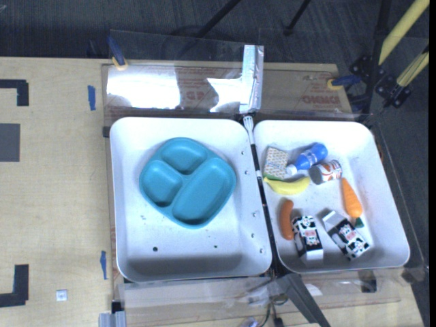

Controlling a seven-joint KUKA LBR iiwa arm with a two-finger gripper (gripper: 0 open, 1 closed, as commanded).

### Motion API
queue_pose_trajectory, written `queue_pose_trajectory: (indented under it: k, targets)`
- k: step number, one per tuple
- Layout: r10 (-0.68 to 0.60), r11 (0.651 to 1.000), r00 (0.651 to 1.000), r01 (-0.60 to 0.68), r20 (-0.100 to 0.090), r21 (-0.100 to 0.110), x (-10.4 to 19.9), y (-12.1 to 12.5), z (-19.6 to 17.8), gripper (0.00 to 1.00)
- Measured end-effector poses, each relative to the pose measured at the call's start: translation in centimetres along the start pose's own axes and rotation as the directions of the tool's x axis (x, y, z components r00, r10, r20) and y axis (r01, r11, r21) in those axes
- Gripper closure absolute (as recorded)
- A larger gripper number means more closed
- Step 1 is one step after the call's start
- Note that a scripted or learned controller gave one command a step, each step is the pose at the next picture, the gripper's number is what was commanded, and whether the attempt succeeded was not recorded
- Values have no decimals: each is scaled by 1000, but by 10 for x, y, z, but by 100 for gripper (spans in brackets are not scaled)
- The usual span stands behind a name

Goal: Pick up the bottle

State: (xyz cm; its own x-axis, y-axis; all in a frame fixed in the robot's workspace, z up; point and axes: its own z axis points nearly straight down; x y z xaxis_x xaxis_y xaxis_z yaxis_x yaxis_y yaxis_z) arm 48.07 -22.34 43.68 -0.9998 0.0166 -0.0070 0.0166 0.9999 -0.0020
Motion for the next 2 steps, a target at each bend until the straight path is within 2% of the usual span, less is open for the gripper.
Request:
queue_pose_trajectory:
  k: [1, 2]
  targets:
    - [-332, 943, 943, 332, 0, 0, 0, 0, 0, 100]
    - [-188, 982, 982, 188, -2, -2, -12, 0, 68, 100]
